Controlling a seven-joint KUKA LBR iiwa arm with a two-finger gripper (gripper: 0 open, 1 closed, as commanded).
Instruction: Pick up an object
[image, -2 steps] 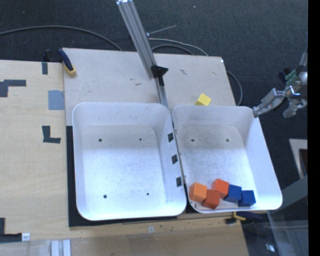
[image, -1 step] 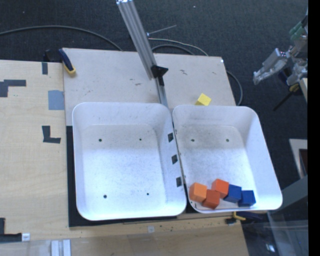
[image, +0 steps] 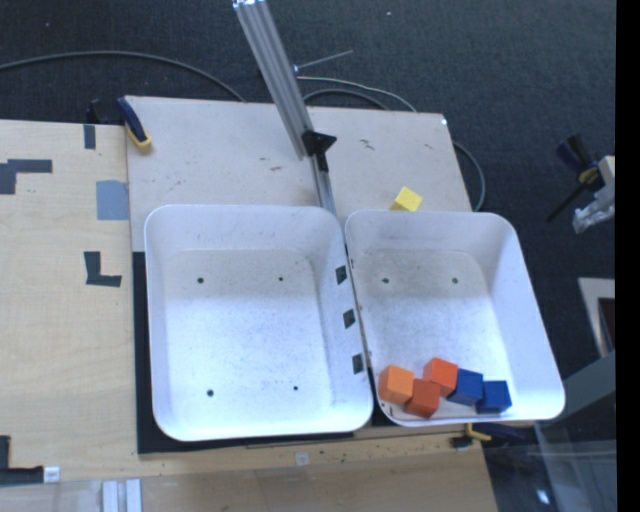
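None of the frame told whether the jaws were released or clenched, so the pick looked to be at its very start, with no object taken. Nearest the arm's side, three orange blocks (image: 397, 382) and two blue blocks (image: 493, 396) lay bunched and touching in the lower corner of the right bin (image: 500, 228), lower right of the frame. The next move probably called for descending on an outer blue block, since the yellow block (image: 406, 200) sat apart on the counter (image: 220, 150), upper centre.

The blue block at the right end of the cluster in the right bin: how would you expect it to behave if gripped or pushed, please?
The blue block looks rigid and flat-faced, so it probably slides rather than rolls. It sits by the right bin wall and against another blue block, so a push would likely jostle that.
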